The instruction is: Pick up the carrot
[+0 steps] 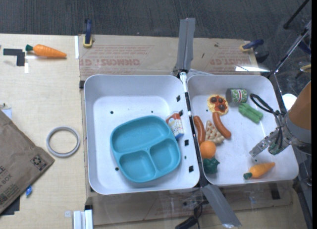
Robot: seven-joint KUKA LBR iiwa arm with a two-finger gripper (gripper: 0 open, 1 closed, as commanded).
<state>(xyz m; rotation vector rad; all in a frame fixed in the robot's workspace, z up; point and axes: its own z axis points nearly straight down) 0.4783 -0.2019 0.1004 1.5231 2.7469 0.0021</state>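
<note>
Bench with two white bins. Gripper over the right bin; finger opening cannot be told. One carrot just below it, second carrot far left.

The cardboard sheet bears upside-down red "CHEMCRAFT"-like print; the brown box reads "BOX".

Likely robot lab, clamped cardboard, bins

The arm is cut off by the right edge; its end effector is blurred.
</note>
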